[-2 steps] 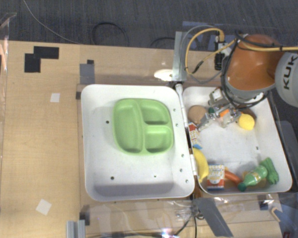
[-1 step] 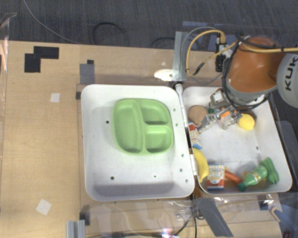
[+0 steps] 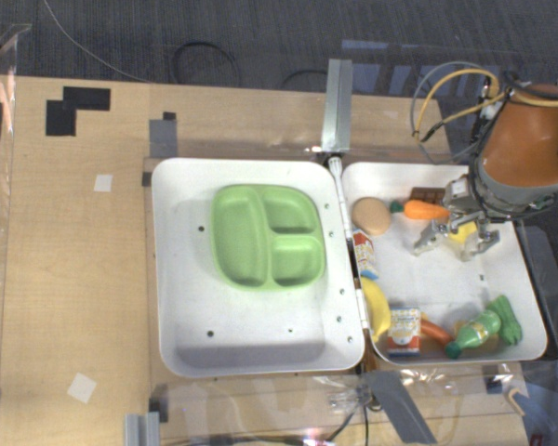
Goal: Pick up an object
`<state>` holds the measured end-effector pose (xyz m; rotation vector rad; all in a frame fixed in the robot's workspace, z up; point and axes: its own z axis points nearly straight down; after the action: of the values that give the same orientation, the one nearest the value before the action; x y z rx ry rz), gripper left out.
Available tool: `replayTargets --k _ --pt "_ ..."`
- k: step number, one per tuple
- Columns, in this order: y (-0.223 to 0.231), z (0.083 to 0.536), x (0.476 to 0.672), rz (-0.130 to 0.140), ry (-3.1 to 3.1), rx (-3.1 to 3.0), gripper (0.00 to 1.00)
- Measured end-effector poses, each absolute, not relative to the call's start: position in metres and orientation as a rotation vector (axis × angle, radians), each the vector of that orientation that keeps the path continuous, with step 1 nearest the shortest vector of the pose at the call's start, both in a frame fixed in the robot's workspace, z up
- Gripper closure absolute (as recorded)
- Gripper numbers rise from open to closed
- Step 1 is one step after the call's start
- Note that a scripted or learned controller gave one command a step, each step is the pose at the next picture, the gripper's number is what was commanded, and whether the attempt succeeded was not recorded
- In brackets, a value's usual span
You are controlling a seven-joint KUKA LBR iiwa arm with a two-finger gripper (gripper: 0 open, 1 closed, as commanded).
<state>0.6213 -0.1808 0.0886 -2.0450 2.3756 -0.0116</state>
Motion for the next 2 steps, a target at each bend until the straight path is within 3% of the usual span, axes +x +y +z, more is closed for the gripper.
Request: replayTargets --k 1,2 --pt "-0.104 0.088 0.664 -0.005 2.239 -2.189 0.00" --pt "-0.088 0.088 0.664 -0.008 2.063 -2.360 0.00"
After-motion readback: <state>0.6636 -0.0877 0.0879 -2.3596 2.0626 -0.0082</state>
